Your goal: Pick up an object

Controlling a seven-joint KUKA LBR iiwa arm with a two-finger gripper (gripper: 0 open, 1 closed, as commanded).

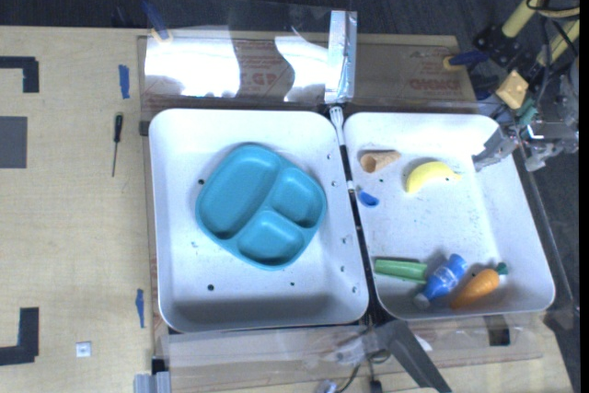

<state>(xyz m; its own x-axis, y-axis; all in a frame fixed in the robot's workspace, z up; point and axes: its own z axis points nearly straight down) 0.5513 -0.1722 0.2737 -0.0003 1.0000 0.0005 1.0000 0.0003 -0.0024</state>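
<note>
Bench top (64, 225): pale wood-grain, matt. Both bins (175, 290): smooth white plastic, slight sheen. Blue divided plate (262, 202): smooth plastic, soft gloss. Clear sheet (239, 60) behind the bins: glossy, strong glare. Banana (431, 175), carrot (479, 283): smooth plastic look.

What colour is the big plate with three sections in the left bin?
The divided plate is bright blue, seen plainly in the camera view.

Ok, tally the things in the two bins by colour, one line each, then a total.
Blue: 3, the divided plate, the small blue piece, the blue bottle
Yellow: 1, the banana
Green: 1, the green stick
Orange: 1, the carrot
Tan: 1, the cone-shaped piece
Total: 7
</note>
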